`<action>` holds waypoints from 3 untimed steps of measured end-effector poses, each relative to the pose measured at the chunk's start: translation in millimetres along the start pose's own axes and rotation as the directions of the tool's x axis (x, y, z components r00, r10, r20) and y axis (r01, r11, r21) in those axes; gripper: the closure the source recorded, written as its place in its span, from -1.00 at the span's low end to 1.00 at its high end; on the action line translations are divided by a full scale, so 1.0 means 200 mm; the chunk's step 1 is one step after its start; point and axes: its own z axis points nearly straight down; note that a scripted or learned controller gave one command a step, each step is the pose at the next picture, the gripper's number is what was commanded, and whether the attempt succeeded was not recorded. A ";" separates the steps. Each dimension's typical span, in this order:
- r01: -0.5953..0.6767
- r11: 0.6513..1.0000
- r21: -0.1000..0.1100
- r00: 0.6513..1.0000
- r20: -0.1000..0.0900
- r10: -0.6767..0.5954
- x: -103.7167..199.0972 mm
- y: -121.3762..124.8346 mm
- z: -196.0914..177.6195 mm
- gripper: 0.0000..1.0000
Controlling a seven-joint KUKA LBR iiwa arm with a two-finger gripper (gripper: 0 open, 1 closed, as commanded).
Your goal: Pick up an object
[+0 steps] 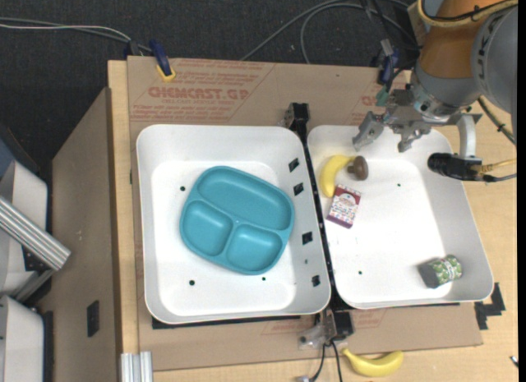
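My gripper (386,135) hangs over the back edge of the right bin (411,232), its two fingers spread apart with nothing between them. Just below and left of it lies a yellow banana (330,174) with a small brown object (358,167) at its right side. A red and white packet (344,206) lies in front of the banana, near the bin's left wall. A small green and grey block (441,271) rests at the front right corner of that bin.
The left bin (164,290) holds a blue divided plate (237,218). Black clips run along the seam between the bins. A second banana (375,361) lies on the cardboard in front of the bins. Cables trail behind the bench.
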 end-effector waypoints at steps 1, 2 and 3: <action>0.003 1.000 -0.016 1.000 0.001 -0.003 0.00 0.01 -0.05 -1.00; 0.003 1.000 -0.010 1.000 0.001 -0.003 0.05 -0.01 0.21 -1.00; 0.002 1.000 -0.025 1.000 -0.003 -0.002 0.07 0.01 0.48 -1.00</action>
